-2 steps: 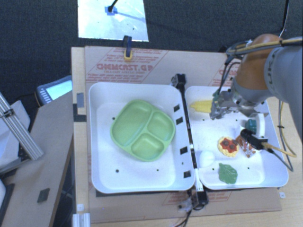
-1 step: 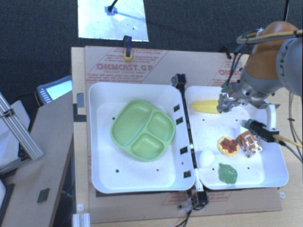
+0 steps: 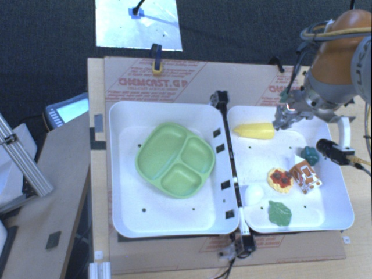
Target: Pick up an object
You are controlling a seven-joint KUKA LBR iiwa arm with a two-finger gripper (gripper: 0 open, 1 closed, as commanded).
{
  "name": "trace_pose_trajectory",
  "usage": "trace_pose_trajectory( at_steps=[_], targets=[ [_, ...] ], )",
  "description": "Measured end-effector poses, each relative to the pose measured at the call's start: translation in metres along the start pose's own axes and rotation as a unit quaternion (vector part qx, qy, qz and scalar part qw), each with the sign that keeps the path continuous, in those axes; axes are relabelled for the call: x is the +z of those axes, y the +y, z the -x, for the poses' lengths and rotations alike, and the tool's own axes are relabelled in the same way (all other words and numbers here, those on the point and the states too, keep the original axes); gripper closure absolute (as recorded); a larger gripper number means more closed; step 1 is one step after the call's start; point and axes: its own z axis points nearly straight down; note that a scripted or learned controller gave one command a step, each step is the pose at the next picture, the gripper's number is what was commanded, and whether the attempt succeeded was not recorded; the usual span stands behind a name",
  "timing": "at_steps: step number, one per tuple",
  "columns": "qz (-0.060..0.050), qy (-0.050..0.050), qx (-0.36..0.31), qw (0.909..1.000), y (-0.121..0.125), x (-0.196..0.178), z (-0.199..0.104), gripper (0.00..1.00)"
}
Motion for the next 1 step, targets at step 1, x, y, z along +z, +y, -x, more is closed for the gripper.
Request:
trace_pose_trajectory(
  at_steps=[1],
  targets=[
    [-0.002,0.001,-0.003,1.0,-0.0008,0.0078,-0.0596,1.0]
  ],
)
